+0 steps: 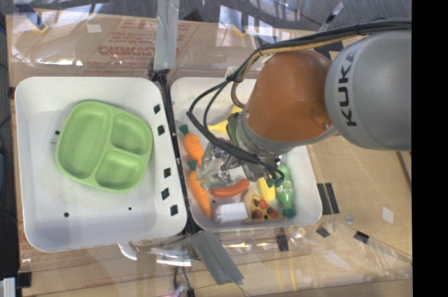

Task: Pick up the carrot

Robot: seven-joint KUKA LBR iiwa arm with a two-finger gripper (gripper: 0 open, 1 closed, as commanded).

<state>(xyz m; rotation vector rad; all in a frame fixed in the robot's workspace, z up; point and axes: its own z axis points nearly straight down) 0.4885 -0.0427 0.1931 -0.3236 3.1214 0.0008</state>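
Bench w/ 2 white bins (28,169) | gripper (225,173) low in right bin, finger state can't tell | carrot (193,148) just left of gripper | green plate (105,146) far left

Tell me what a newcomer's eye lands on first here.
The big grey arm with its orange band looms over the right bin, above a jumble of toy food with two carrots along that bin's left side. In the left bin lies a green divided plate.
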